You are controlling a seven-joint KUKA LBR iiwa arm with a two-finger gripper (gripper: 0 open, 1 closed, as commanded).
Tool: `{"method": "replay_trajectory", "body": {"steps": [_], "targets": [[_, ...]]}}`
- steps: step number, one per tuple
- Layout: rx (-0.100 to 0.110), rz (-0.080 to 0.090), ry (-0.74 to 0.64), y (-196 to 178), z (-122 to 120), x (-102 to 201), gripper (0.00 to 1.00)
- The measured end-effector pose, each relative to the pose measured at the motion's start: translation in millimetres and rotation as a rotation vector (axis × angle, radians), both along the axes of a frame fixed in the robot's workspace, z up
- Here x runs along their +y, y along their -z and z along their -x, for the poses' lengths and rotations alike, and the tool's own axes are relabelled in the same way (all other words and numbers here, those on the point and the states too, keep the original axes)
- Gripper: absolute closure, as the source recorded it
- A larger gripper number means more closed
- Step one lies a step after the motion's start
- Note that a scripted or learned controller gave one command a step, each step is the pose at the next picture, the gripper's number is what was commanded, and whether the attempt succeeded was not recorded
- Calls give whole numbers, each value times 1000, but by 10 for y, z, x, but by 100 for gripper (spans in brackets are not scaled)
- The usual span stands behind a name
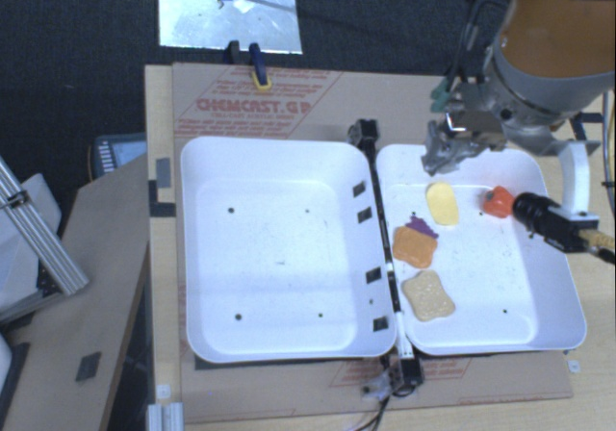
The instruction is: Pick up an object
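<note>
Several small things lie in the right bin. A pale yellow oval piece sits near the bin's back. An orange piece with a purple bit at its top edge lies near the divider. In front of them rests a tan bread-like slice. A small red-orange object lies at the right. My gripper hangs over the back of the right bin, just above and behind the yellow piece, with nothing visibly between its fingers.
The left bin stands beside the right one, joined by black clips. A black cylindrical part juts in from the right next to the red-orange object. A cardboard sheet lies under both bins.
</note>
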State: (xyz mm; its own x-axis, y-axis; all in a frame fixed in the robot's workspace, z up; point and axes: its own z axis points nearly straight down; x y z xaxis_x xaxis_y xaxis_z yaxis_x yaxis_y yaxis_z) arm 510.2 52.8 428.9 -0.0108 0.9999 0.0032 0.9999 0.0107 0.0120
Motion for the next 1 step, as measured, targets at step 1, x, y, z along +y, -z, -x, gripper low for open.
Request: {"method": "replay_trajectory", "body": {"steps": [1], "targets": [[6,2,2,-65,-2,-34,100]]}}
